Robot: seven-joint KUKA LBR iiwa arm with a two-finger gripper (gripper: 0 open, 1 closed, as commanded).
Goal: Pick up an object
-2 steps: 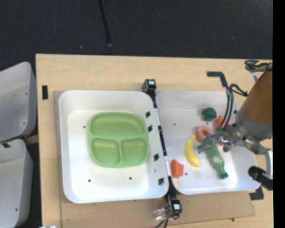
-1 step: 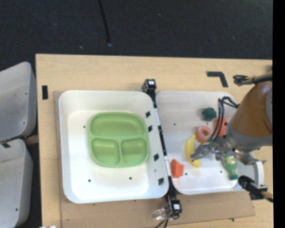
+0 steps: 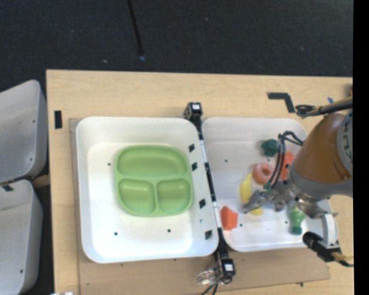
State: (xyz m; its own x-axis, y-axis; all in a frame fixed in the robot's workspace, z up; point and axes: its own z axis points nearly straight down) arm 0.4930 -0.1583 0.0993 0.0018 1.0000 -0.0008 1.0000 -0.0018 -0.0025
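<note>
Watching the feed from above, I am seeing the arm (image 3: 323,155) reaching into the right bin (image 3: 234,131) from the right, with the jaws (image 3: 256,203) hanging low over a small cluster of toys. The likeliest target, a yellow piece (image 3: 246,188), is lying just beside the jaw tips, with a pink ring (image 3: 262,171) touching or nearly touching it on the far side. An orange-red block (image 3: 228,217) is sitting near the bin's left wall, a dark green knob (image 3: 269,145) is lying further back, and a green piece (image 3: 295,219) is resting under the wrist.

What I am worrying about is the crowding: closing here could be catching the yellow piece off-centre, or nudging the pink ring so that both slide away. The tips could also be scraping the bin floor if they are going too deep.

As for the jaws, I am seeing dark metal tips close to the yellow piece, but I cannot tell whether they are spread or pressed together, nor whether anything is between them. The left bin (image 3: 98,238) is carrying a green divided tray (image 3: 154,180) on the counter (image 3: 111,91).
</note>
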